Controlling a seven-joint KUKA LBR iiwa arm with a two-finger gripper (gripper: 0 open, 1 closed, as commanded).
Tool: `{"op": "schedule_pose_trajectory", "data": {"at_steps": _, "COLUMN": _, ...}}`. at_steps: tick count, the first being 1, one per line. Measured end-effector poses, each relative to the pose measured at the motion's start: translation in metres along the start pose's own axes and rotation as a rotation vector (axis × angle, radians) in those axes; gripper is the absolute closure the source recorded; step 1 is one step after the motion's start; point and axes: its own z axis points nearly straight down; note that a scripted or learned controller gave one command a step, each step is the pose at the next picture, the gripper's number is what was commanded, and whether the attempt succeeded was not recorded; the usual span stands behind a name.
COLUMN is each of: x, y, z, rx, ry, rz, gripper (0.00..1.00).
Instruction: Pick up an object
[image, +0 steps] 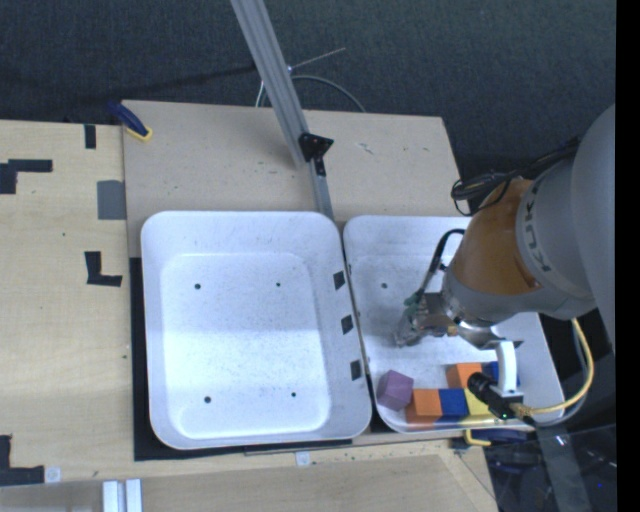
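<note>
Arm: we see it reaching in from the right over the right bin (372, 240), orange band above the wrist

Gripper (408, 333): low over the bin's bare middle floor; whether it is apart or together we cannot tell, the tips are a blur against the white

Blocks: bunched at the near edge of the right bin; purple block (396, 388) leftmost, orange block (427, 402) just beside it, blue block (453, 402) next, a second orange block (461, 375) behind that, a bit of yellow at the far right of the row

Gap: gripper sits farther back than the blocks, apart from all of them

Left bin (160, 240): nothing to aim for there

Advice: we judge the purple block the best target, it stands freest; shift nearward, centre over it, square up to its faces, descend straight, close only once seated

Risk: near bin wall may crowd the approach
</note>
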Motion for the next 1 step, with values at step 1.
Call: {"op": "schedule_pose_trajectory", "data": {"at_steps": 1, "x": 0.0, "y": 0.0, "z": 0.0004, "rx": 0.0, "ry": 0.001, "rz": 0.0, "gripper": 0.0}}
